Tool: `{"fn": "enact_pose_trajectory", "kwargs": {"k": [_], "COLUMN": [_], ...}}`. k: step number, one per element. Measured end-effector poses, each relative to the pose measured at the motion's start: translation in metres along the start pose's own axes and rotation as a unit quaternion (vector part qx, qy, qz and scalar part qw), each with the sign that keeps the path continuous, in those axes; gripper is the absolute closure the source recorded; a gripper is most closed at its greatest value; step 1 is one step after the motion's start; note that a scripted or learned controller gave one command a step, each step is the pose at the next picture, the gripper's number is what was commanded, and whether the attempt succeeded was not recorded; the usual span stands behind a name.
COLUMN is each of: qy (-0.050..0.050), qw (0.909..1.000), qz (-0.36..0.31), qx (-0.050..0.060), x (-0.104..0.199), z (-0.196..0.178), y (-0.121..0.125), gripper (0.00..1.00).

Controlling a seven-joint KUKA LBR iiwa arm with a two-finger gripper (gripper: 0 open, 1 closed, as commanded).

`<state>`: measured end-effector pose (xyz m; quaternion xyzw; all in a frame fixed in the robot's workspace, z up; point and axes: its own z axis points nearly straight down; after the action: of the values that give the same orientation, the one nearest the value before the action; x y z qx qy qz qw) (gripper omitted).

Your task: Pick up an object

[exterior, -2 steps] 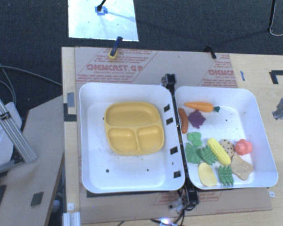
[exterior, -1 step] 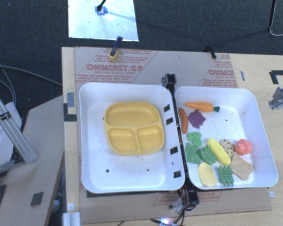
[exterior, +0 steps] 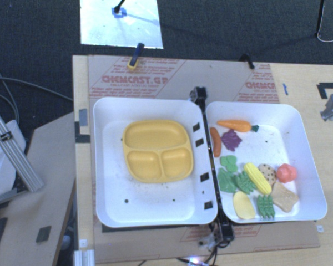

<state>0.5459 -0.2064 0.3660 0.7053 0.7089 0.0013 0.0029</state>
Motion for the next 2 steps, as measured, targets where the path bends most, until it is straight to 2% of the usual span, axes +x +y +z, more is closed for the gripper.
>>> {"fn": "enact_pose_trajectory", "kwargs": {"k": [2], "qy": [0.000], "qw": [1.0000], "qz": [0.000], "qx": [0.000], "x": [0.000], "z": [-0.041], "y": [0.025], "gripper": [1.00]}}
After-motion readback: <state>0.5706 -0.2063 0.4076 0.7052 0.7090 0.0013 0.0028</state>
